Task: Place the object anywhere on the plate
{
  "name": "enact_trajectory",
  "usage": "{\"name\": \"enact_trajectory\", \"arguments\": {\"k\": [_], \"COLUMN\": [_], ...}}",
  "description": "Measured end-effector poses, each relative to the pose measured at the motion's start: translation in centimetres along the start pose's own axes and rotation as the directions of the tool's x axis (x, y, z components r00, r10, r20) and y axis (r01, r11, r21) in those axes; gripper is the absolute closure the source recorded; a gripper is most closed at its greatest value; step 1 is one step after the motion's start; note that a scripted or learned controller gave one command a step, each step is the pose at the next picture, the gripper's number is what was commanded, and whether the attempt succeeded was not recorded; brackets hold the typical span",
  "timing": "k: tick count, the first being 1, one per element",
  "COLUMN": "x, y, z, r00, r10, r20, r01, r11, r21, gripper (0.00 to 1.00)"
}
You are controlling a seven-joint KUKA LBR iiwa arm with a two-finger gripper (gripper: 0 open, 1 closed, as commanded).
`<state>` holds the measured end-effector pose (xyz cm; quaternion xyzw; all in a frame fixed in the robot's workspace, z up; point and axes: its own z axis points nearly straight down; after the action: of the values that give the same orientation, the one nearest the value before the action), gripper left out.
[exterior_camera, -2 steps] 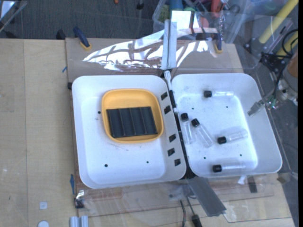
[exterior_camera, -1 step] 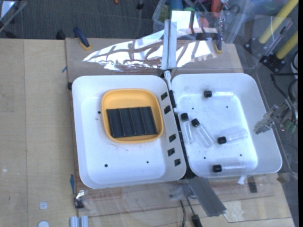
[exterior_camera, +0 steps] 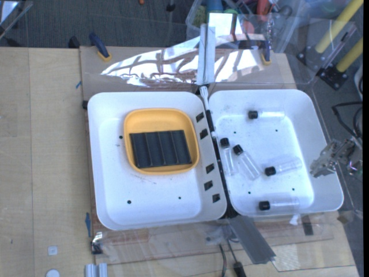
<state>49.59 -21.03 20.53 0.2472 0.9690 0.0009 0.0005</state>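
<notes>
Claw (exterior_camera: 330,161) sits at the right bin's (exterior_camera: 323,120) edge, grip unclear; vials (exterior_camera: 249,166) lie inside, yellow plate (exterior_camera: 161,120) in the left bin (exterior_camera: 109,154).

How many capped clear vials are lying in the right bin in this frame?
5. One near the bin's top, two side by side near the divider, one right of centre, one at the bottom. Glare could hide more.

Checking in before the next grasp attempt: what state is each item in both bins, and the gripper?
Yellow plate: in left bin, carrying a dark ridged rack.
Vials: five, clear with black caps, lying flat in right bin; none on plate.
Top vial: alone.
Middle pair: close together.
Gripper: at right bin's right rim, holding nothing visible.
</notes>
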Motion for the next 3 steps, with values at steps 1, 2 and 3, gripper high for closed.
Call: {"name": "enact_trajectory", "arguments": {"k": [1,2,3], "x": [1.5,1.3,0.3], "y": [-0.5,-0.8,-1.6], "z": [2.1,1.6,1.7], "r00": [0.95,0.839,0.658], "r10": [-0.312,-0.544,-0.753], "r20": [0.0,0.004,0.005], "r01": [0.312,0.544,0.753], "r11": [0.95,0.839,0.658], "r21": [-0.001,0.001,0.002], "gripper": [1.0,1.0,1.0]}}
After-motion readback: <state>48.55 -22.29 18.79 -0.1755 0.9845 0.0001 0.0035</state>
